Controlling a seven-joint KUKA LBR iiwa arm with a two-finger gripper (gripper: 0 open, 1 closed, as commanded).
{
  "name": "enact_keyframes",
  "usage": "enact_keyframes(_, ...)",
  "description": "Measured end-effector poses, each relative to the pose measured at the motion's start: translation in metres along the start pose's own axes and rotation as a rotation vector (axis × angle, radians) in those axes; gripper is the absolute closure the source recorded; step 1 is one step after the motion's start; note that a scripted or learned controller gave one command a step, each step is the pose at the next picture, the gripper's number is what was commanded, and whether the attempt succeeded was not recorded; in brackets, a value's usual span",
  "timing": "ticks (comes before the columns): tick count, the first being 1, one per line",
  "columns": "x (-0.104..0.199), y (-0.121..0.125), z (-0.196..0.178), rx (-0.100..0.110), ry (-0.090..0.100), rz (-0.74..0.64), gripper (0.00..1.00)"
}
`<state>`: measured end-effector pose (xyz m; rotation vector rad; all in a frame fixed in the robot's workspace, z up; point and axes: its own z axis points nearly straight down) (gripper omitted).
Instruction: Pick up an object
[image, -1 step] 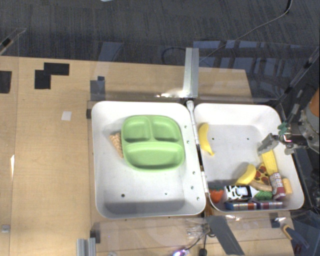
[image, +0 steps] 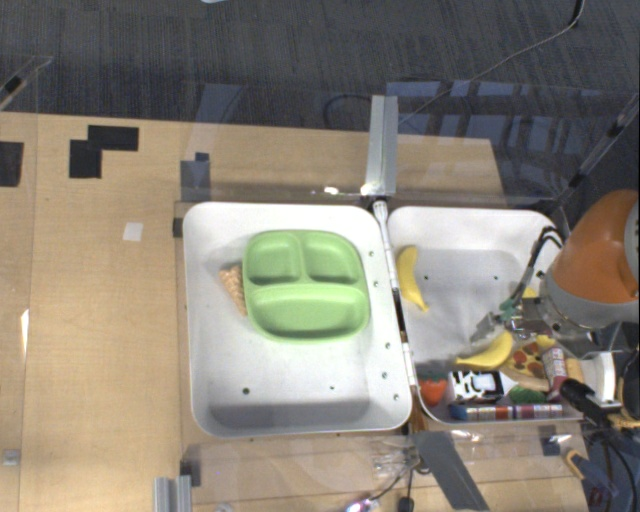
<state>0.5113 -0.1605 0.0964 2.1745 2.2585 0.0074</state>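
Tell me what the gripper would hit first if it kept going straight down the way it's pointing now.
Most likely the yellow banana lying among the clutter at the near edge of the right bin. The gripper sits just above it, angled down. Depth is hard to judge from this one view.

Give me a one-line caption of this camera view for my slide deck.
KUKA arm's gripper hovers at a banana in the cluttered right bin; green divided tray fills the left bin.
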Motion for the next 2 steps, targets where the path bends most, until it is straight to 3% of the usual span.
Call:
enact_keyframes(1,0.001,0.002,-0.011,-0.004,0.0,0.0,1.0)
enact_keyframes(2,0.048,-0.012,-0.146,0.002,0.0,0.15,1.0)
